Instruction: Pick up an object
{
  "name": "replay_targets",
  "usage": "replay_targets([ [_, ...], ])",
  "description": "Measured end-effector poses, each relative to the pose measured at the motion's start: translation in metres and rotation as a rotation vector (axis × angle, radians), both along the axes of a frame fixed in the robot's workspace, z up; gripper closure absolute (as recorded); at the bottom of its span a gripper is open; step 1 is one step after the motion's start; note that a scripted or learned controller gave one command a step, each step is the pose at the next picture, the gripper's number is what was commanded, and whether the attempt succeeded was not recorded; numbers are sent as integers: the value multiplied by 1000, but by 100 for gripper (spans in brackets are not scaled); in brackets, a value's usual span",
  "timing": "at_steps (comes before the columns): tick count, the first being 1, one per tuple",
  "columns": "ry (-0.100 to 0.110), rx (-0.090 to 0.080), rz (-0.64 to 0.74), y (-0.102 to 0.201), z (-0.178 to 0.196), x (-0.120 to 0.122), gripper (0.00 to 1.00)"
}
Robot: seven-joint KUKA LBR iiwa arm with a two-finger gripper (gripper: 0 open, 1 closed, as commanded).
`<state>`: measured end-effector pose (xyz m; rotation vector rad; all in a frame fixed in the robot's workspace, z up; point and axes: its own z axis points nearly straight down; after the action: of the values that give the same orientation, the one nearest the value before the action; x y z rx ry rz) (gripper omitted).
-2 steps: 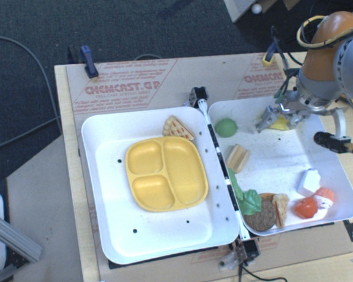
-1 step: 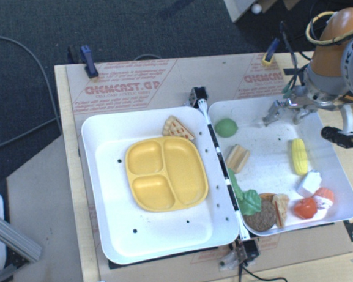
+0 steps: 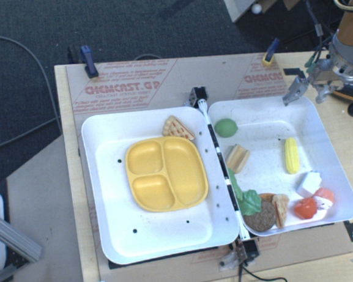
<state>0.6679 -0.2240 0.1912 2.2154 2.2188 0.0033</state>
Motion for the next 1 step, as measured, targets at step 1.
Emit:
replay_targets([
  [1, 6, 8, 1, 9, -107, -50, 0],
])
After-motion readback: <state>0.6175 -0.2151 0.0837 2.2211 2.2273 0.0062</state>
